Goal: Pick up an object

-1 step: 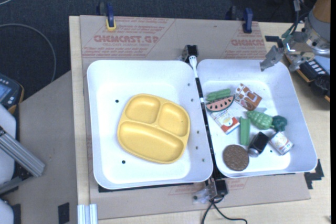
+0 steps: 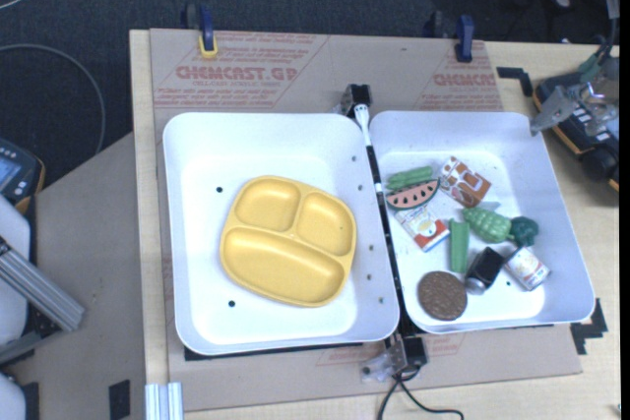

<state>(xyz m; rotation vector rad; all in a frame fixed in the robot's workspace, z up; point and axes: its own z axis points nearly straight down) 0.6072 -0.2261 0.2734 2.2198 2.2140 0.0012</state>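
Watermelon slice (image 2: 410, 195), toy, lying flat near the left wall of the right bin (image 2: 512, 135); taken as reference for all entries. Touching its upper edge: green toy vegetable, elongated (image 2: 410, 178), possibly a pickle, though the view is too coarse to be sure. To its right, just beside: orange-and-white carton (image 2: 464, 181), tilted. Below it, near: red-and-white packet (image 2: 427, 230), flat. Below and right: green stick-shaped piece (image 2: 460, 247), next to a pale green leafy piece (image 2: 489, 223) and a darker green lump (image 2: 524, 231). Further below and right: black item (image 2: 484, 269) and small can (image 2: 527, 269) on its side, close together. Straight below, near the bin's front wall: brown round disc (image 2: 442, 295). None of these candidate objects is lifted; all rest on the bin floor. Left of the slice, across the seam between the bins: left bin (image 2: 187, 211) with a yellow divided plate (image 2: 287, 239) lying at its middle. Above and right of the slice, beyond the right bin's far right corner and well apart from every toy: gripper (image 2: 561, 103), grey, at the frame's edge; whether it is open or closed cannot be told, and nothing is seen in it. Above the slice, on the cardboard sheet (image 2: 246, 69) under both bins: two blue clamps (image 2: 206, 20).
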